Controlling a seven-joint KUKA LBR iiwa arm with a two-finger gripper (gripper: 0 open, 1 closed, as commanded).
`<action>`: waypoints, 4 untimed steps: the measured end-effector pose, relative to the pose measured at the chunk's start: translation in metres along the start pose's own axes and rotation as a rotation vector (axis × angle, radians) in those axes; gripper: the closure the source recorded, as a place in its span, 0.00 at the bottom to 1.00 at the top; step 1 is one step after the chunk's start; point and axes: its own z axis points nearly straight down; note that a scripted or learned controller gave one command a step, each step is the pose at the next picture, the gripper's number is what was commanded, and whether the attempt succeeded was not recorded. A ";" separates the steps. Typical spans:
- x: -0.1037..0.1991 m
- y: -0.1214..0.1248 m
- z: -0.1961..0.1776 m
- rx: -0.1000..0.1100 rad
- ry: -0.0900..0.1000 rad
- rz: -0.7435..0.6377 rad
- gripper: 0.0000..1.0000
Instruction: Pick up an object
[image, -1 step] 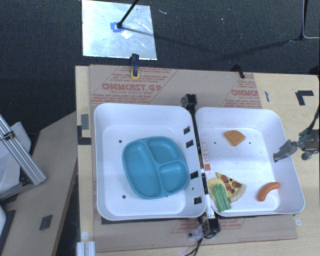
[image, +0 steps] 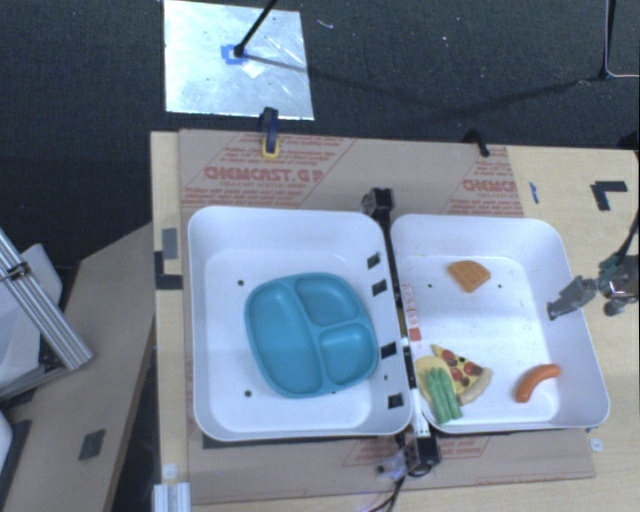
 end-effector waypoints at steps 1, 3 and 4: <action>0.006 0.007 0.046 0.002 0.001 0.001 0.00; 0.013 0.011 0.165 0.004 0.002 0.001 0.00; 0.011 0.012 0.152 -0.001 0.000 0.002 1.00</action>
